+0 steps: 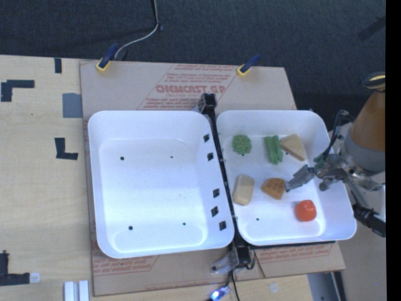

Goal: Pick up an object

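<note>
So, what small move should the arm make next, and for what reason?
Probably a short move of the tool toward the orange-brown piece, then down onto it. The tool tip sits just beside that piece in the right bin, and it is the nearest object; the red piece lies a little further away.

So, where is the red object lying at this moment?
The red object lies in the right bin, near its front right corner, to the right of and below the orange-brown piece, just below the tool.
</note>
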{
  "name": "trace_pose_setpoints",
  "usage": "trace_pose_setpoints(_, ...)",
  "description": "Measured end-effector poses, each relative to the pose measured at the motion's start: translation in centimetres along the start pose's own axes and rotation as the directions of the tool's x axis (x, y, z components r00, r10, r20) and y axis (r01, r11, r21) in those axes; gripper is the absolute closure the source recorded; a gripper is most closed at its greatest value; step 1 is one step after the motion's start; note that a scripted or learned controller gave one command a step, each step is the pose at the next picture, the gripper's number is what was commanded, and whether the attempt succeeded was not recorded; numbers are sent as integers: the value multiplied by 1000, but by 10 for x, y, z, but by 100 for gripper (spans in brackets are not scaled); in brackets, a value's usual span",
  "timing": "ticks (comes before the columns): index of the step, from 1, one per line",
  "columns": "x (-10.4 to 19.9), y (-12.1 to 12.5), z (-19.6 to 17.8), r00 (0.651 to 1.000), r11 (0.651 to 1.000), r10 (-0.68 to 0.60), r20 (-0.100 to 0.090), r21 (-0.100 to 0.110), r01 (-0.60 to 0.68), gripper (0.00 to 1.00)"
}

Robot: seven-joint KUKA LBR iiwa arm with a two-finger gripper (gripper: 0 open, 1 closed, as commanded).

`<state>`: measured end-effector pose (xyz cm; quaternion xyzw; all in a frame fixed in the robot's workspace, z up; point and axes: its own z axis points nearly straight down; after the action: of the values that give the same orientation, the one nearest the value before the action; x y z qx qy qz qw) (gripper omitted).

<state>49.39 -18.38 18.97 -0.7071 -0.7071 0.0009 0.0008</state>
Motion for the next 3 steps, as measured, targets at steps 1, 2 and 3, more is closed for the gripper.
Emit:
trace_pose_setpoints(1,1,-9,-112,1000,1000,-2,4,-14,2,0)
trace_pose_setpoints(2,11,-9,-210,1000,1000,-3,4,-14,3,0)
trace_pose_setpoints(3,-3,-10,-311,1000,1000,-1,5,-15,1,0)
